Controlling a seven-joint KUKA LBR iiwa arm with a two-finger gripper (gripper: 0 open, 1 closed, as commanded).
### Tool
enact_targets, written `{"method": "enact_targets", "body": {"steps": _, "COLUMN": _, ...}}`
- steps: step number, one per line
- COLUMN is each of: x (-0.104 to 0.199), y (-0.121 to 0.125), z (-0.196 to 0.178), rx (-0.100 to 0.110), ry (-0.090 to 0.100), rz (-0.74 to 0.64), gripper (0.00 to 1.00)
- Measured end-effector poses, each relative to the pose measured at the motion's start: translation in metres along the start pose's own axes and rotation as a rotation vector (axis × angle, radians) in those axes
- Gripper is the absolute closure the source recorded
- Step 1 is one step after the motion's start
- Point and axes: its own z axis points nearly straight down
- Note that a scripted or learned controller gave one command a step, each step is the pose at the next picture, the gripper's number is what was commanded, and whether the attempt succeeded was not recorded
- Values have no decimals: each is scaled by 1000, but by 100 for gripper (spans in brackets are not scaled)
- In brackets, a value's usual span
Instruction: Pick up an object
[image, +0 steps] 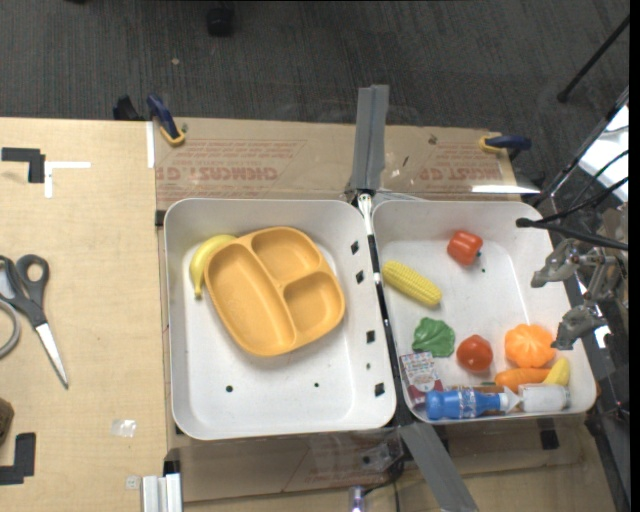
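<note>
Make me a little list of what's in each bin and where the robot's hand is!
left bin: yellow divided plate, banana tucked against its left edge
right bin: corn cob, red pepper, green toy vegetable, tomato, orange, carrot, blue-capped bottle
gripper: over the right bin's right edge, holding nothing
beside the bins: scissors

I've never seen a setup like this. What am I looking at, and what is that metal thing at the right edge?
One camera looks down at a slant on a bench with two shallow white bins. The metal thing is a robot arm's tool, at the right bin's far edge, holding nothing. That bin holds toy food: corn, a red pepper, a tomato, an orange, plus a blue bottle. The left bin holds a yellow divided plate and a banana. Scissors lie on the bench.
</note>
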Motion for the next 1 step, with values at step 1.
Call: {"method": "enact_targets", "body": {"steps": 1, "x": -9, "y": -13, "z": 164, "rx": 6, "ry": -21, "rz": -109, "gripper": 0}}
